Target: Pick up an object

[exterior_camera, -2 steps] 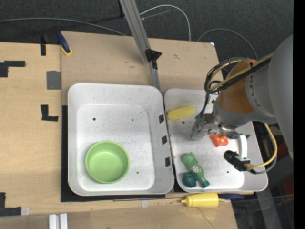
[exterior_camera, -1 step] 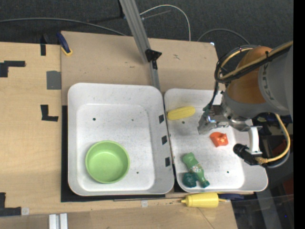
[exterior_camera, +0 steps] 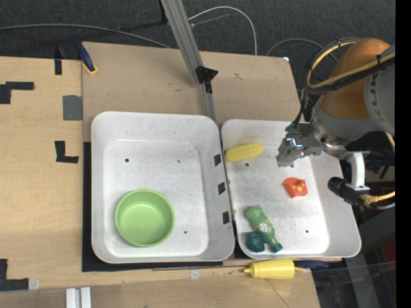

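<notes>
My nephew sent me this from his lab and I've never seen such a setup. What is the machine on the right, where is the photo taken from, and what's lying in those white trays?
The photo comes from one fixed camera above the bench, looking down at a slant. The grey and orange machine is a robot arm reaching in from the right; its gripper, a two-finger claw, sits over the upper part of the right bin. I can't see anything held in it.

In that right bin lie a yellow corn cob, a small orange-red block and a green bottle-shaped toy. The left bin holds a light green bowl. A yellow bottle-like object lies outside the bins, on the bench at the front edge.

The arm's job is simply to pick something up.
</notes>
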### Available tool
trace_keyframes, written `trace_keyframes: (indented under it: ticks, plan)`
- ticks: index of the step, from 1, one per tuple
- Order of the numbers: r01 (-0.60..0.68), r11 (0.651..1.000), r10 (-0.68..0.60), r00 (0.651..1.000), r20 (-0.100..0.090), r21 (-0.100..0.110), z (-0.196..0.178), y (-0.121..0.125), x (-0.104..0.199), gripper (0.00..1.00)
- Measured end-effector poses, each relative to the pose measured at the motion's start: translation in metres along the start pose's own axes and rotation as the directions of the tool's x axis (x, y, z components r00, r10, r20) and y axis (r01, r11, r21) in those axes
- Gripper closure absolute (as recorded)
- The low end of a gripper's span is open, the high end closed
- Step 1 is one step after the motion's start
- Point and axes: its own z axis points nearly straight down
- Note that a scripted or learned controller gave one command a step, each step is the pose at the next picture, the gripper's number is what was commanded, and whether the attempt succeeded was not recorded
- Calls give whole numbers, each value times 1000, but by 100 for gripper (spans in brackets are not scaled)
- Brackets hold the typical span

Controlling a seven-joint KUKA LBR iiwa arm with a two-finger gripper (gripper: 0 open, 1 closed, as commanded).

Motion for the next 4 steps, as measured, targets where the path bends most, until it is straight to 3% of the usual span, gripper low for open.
trace_keyframes:
  ticks: [1, 4]
  plan:
    - [0, 1000, 0, 1000, 0, 0, -53, 1, 0, 100]
    - [6, 1000, -6, 1000, -2, 8, -39, -9, 163, 100]
